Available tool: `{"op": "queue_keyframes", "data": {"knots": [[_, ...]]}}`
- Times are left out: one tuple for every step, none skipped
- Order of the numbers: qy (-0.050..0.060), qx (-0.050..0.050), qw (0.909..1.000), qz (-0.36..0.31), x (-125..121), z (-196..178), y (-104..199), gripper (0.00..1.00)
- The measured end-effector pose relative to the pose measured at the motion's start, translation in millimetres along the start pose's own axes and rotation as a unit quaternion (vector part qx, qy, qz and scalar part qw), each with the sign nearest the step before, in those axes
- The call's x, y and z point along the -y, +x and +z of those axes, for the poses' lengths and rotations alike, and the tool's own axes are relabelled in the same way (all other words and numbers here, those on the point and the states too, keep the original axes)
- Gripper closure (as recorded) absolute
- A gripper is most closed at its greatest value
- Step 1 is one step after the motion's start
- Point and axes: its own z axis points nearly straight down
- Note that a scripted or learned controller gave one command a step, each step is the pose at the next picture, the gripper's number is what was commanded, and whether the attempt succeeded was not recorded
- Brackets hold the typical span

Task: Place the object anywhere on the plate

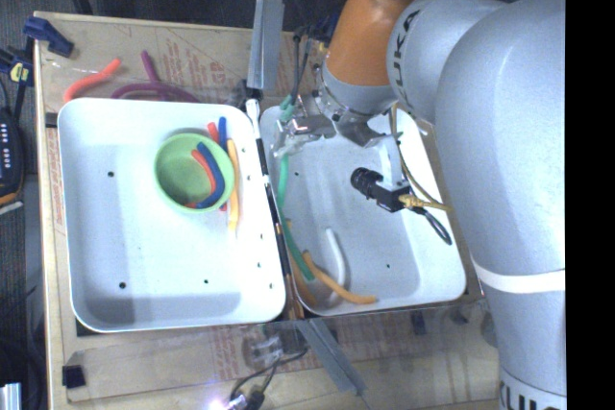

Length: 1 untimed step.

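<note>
A green plate (176, 170) lies in the left bin (125, 283), towards its back. Several thin sticks, red, blue, orange and yellow, rest on the plate's right side (213, 170). My gripper (291, 128) hangs over the back left corner of the right bin (423, 278), just right of the divider between the bins. In that bin a green rod (284, 182) runs along the left wall. An orange rod (338, 289) and a pale grey curved piece (332, 250) lie near the front. The arm's wrist hides the bin's back part.
A black fitting with a cable (375, 187) hangs from the arm over the right bin's middle. On the bench behind the left bin lie an orange stick (92, 80) and a purple hose (154, 91). A grey metal bar (265, 38) stands behind the divider.
</note>
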Motion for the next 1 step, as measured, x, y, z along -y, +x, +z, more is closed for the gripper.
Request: {"op": "queue_keyframes", "data": {"knots": [[0.000, 0.000, 1.0000, 0.000, 0.0, -0.1, 0.0, 0.00]]}}
